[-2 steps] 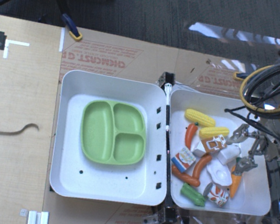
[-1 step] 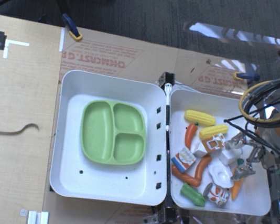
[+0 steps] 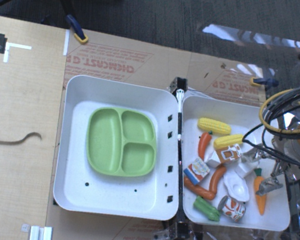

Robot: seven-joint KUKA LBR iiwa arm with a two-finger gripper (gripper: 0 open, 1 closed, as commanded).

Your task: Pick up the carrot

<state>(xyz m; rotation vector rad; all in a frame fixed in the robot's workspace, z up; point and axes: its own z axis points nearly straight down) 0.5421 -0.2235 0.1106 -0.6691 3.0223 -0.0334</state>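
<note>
Counter (image 3: pixel 16 100) of pale wood standing over grey carpet (image 3: pixel 173 12); gripper (image 3: pixel 267 184) hovering at carrot (image 3: pixel 260 200), finger state indiscernible.

Both bins (image 3: pixel 64 188) appear to be smooth white plastic with a slight sheen; the green tray (image 3: pixel 122 142) is matt plastic. The bench top (image 3: pixel 3 177) looks like pale, matt wood laminate, overlaid with brown printed cardboard (image 3: pixel 125 64). Carrot (image 3: pixel 260 200) appears glossy orange plastic.
</note>
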